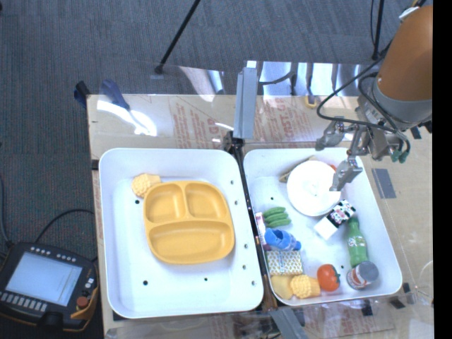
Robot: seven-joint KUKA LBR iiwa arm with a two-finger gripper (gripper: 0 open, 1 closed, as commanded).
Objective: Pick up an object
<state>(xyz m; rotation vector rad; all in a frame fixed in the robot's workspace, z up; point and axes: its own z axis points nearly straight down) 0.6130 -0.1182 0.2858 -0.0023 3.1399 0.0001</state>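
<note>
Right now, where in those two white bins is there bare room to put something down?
Left bin: bare floor all round the yellow tray, widest along the near edge. Right bin: a small patch between the white plate and the green bottle; its near edge is crowded with toys around the tomato.

small toys (311, 260) cluttered in right bin (392, 256); round white plate (313, 187), possibly upside down.

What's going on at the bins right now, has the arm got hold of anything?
Nothing is visibly held. The arm's claw hovers over the right bin, above the edge of the white plate. The green bottle, tomato, green beans and other small items lie loose in that bin. The left bin holds the yellow divided tray with a small yellow piece beside it.
</note>
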